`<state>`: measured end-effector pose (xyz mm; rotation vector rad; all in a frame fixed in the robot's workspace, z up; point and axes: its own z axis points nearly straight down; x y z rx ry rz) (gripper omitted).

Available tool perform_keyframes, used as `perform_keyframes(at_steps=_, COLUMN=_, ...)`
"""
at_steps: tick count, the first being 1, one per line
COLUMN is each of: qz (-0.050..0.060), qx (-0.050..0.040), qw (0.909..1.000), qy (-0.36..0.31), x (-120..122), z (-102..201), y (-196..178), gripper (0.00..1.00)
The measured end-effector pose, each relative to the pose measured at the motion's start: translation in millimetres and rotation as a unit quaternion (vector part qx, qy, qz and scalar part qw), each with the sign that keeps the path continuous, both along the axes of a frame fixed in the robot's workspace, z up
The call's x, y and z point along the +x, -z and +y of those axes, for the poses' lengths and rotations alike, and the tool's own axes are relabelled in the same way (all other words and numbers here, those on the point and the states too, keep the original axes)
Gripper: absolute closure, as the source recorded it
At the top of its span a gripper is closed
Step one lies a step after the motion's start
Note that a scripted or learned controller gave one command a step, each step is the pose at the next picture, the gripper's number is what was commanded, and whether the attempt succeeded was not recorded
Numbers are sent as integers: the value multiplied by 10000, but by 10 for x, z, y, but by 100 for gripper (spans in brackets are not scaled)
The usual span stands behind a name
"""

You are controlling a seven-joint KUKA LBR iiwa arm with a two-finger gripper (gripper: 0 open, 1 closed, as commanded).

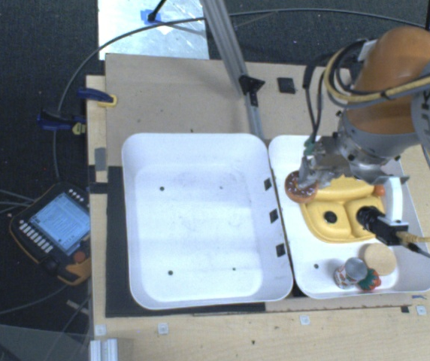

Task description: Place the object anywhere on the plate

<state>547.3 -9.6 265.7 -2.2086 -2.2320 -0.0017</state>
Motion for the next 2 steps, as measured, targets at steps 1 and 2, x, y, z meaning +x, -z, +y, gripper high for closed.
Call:
perform_keyframes(at_steps=1, qz=1, qx=-2, qw=10000, qy=9, x=47, z=414, y=155, gripper=100)
perform_keyframes(at_steps=2, qz=-5, qx=2, qw=10000, qy=-1, x=19, z=996, y=199, gripper=100)
